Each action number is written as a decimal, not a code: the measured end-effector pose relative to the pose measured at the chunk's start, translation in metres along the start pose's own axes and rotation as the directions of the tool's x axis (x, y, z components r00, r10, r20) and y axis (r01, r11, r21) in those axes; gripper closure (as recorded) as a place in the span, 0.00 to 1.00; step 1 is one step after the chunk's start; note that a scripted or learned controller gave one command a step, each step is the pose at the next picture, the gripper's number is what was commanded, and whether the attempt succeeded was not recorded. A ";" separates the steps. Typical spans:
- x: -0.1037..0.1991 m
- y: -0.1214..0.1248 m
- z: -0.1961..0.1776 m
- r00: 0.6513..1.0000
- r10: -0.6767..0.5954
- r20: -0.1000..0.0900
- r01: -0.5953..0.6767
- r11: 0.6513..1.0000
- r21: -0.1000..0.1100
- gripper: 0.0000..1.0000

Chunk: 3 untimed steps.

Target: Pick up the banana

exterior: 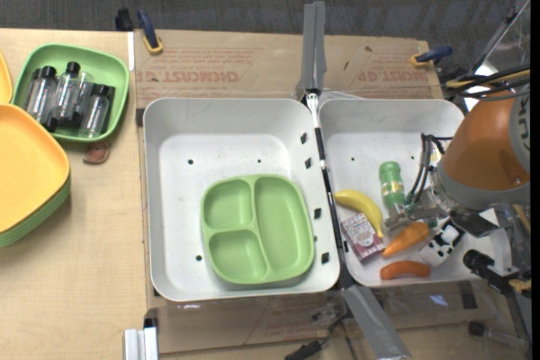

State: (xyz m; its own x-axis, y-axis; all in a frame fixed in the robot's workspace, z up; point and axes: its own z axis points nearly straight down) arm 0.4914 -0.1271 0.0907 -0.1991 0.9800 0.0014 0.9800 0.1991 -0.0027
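The gripper [403, 215] sits low in the right bin [354, 126], arm entering from the right. Just left of it lies the banana [361, 206]; behind it stands a bottle [391, 181]. A carrot [406, 238] lies beneath it (touching or not, unclear) — a packet [360, 234] further left, the divided tray [256, 228] in the left bin [169, 181] beyond.

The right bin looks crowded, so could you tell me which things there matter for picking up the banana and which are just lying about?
For the job:
banana
gripper

Lying about:
green bottle
carrot
red pepper
pink packet
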 end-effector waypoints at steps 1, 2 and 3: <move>-0.047 0.062 -0.001 0.998 -0.057 0.002 0.057 0.998 -0.002 1.00; -0.100 0.013 -0.001 0.974 0.228 0.001 -0.228 0.974 0.000 1.00; -0.089 0.064 -0.001 0.899 0.439 0.002 -0.439 0.899 -0.002 1.00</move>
State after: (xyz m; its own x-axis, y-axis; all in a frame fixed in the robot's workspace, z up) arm 0.5722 -0.2019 0.0913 0.2508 0.9680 -0.0018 0.9680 -0.2508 -0.0011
